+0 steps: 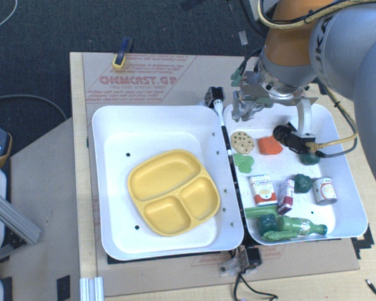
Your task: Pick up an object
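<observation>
My gripper (pixel 244 110) hangs over the far left corner of the right bin (pixel 357 215), with nothing visibly in it. Just in front of it lies a round tan cookie (pixel 241 142). An orange-red block (pixel 270 145) sits to the cookie's right, and a light green leafy piece (pixel 243 163) lies just nearer than the cookie. Further forward are a small red-and-white carton (pixel 262 189), a dark red can (pixel 286 195), a dark green lump (pixel 302 182) and a silver can (pixel 324 190). A green bottle (pixel 299 226) lies along the near wall.
The left bin (pixel 106 168) holds a yellow divided plate (pixel 173 192). The wall between the two bins runs just left of the cookie. A small teal piece (pixel 310 158) sits by the right side. More green items (pixel 263 214) crowd the near left corner of the right bin.
</observation>
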`<state>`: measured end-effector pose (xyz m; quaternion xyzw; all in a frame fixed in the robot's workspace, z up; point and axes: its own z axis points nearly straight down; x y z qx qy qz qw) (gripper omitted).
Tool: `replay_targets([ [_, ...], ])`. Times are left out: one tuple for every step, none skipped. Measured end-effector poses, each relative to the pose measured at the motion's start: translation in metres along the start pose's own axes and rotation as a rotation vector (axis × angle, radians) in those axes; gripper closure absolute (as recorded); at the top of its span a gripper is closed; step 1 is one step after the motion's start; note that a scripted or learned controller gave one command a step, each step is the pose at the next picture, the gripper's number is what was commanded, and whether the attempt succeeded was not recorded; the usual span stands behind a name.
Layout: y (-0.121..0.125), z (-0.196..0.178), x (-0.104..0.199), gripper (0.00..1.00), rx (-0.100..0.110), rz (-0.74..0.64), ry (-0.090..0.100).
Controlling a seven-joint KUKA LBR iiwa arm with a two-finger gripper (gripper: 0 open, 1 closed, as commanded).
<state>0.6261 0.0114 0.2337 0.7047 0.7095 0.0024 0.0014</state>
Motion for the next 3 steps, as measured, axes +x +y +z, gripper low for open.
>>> replay_targets([
  [0.017,0.019,0.016,1.00,0.003,0.004,-0.002],
  [0.022,0.015,0.018,1.00,0.002,0.006,-0.002],
  [0.011,0.018,0.014,1.00,0.008,0.008,-0.002],
])
